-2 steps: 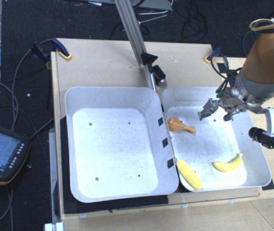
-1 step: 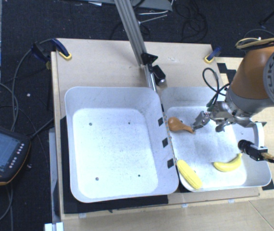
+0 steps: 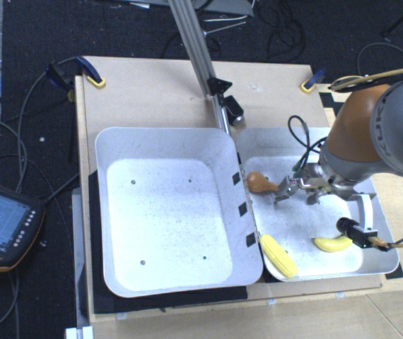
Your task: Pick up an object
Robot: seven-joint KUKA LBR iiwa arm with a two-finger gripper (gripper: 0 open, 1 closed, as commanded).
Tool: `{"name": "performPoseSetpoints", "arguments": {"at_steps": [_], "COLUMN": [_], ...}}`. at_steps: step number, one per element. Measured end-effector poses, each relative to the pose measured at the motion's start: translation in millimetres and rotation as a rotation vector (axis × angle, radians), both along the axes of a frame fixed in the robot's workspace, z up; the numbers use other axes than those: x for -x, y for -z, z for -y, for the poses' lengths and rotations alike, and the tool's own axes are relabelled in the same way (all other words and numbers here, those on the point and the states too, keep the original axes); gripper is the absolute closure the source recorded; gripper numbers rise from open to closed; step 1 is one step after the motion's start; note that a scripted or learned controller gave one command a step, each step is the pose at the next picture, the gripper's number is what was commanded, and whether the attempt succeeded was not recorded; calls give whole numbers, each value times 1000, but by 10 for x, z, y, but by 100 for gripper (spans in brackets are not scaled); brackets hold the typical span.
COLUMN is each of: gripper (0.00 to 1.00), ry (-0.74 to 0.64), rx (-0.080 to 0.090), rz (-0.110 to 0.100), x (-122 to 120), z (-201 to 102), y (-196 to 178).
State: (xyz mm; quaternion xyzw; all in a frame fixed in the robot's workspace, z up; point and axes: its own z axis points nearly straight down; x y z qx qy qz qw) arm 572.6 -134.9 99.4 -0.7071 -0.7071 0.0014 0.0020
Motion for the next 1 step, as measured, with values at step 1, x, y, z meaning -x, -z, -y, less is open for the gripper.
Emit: {"name": "performPoseSetpoints", "arguments": {"at_steps": [1], "gripper": [100], "ry": [0], "rx": [1], "rz": [5], "x": [-13], "z": [4], "y": [-126]}}
